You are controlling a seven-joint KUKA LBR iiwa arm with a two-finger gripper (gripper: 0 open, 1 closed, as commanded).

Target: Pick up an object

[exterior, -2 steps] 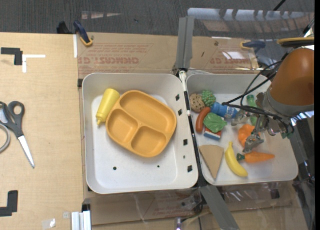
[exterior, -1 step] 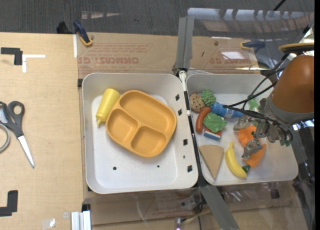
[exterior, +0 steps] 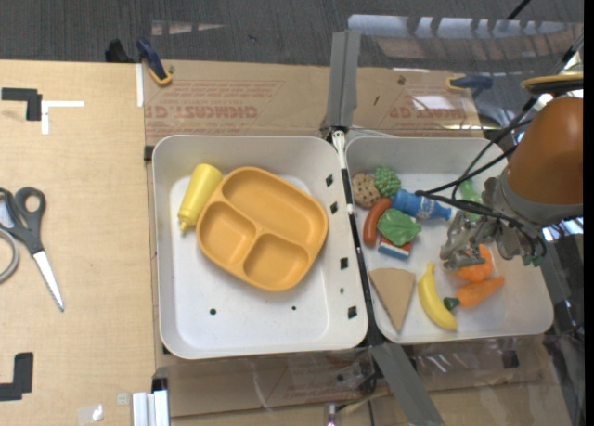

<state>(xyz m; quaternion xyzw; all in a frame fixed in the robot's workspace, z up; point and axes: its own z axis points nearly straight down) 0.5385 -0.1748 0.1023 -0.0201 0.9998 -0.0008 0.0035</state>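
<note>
nearest me in the right bin lie a banana and an orange carrot. the gripper hangs just over a second carrot; i cannot tell how its fingers stand. farther left, the left bin holds a yellow tray.

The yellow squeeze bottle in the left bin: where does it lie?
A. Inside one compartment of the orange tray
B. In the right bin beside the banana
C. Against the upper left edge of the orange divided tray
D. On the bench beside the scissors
C: the yellow squeeze bottle lies on the left bin floor, against the upper left edge of the orange divided tray, outside its compartments.
</note>
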